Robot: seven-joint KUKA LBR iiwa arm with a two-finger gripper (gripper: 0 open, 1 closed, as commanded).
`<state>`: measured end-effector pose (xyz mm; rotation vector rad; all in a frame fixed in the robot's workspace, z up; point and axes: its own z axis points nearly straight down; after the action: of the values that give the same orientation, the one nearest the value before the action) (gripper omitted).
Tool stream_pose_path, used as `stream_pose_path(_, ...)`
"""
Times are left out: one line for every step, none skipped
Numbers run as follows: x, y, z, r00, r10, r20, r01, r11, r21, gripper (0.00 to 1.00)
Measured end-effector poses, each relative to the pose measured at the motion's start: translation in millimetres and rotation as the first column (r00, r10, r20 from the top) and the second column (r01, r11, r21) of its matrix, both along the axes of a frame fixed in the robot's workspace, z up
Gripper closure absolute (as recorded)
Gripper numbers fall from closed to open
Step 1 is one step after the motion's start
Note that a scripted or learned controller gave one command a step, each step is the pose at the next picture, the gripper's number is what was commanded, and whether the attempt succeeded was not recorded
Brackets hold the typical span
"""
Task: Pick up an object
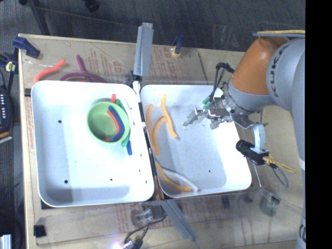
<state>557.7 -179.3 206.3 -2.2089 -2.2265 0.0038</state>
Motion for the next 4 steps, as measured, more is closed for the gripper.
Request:
stream_pose_path(50.2,43.1,-114.2,1.0,-0.021,0.005,0.021,1.0,-0.001,0.0)
stream_pose_path(51.0,44.1,-103.0,1.0,-0.017,0.003,0.017,1.0,0.001,1.0)
stream_pose_path(51.0,44.3,-103.0,1.0,-0.017,0.003,0.017,1.0,0.002,0.0)
stream_pose_path(51.3,44.4,-92.9,1.0,-0.017,0.003,0.017,1.0,0.003,1.0)
